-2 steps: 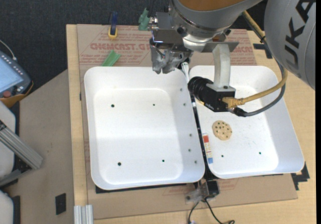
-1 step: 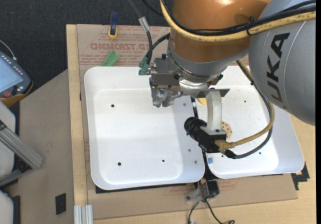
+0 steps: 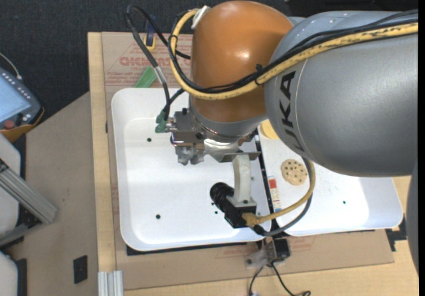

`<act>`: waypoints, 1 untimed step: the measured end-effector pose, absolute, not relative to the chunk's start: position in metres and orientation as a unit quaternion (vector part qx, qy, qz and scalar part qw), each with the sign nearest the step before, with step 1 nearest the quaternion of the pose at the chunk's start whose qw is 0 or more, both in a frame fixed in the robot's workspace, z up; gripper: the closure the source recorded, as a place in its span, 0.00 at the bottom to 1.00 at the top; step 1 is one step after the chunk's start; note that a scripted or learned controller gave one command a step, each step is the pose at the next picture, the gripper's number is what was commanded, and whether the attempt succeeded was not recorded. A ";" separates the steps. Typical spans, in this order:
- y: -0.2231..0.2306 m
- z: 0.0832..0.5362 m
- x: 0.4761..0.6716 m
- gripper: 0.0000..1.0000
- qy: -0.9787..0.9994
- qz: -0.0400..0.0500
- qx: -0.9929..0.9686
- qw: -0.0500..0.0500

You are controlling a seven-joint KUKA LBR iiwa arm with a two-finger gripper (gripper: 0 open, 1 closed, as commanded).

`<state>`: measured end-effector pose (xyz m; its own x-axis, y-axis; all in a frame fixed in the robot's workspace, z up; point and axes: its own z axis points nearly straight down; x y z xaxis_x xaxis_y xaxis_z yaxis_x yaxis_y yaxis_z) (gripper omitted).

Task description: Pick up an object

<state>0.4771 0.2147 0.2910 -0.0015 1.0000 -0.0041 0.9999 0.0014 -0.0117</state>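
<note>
The end effector (image 3: 189, 154) is seen low over the left white bin (image 3: 133, 175), under the arm's orange band (image 3: 232, 49); whether it is released or clenched cannot be told. A round perforated tan disc (image 3: 293, 171) lies in the right bin (image 3: 372, 212), beside the divider.

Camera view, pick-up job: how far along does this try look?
Done: the arm has reached over the left bin, its wrist low above the floor. In hand: nothing can be confirmed, since the wrist hides the gripper. Left: a visible lift of an object; the round perforated disc lies in the right bin.
</note>
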 end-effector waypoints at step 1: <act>0.196 0.280 0.483 1.00 -0.706 0.002 -0.708 0.001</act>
